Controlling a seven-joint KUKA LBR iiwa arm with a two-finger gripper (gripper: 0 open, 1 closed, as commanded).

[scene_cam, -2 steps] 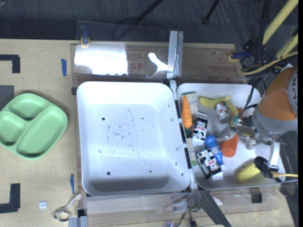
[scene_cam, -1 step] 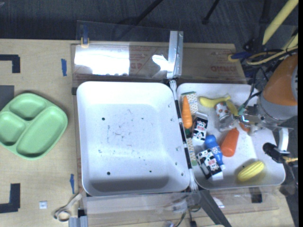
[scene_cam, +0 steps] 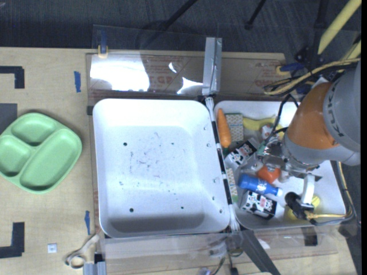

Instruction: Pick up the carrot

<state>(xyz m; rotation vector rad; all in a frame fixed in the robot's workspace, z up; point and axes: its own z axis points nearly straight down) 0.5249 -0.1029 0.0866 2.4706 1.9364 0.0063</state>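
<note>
Where the arm (scene_cam: 321, 119) reaches into the right bin (scene_cam: 332, 213), item: carrot (scene_cam: 223, 128).
You will find it lying along that bin's left wall (far end), well apart from the gripper (scene_cam: 274, 160); whether the fingers are apart or together, you cannot tell here.

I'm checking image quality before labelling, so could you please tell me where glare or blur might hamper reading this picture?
In the camera view, bright glare washes out the clear panel behind the left bin; the carrot at the right bin's left wall is sharp and evenly lit; the hand and the clutter beneath it look soft and crowded, so its fingers are hard to read.
</note>
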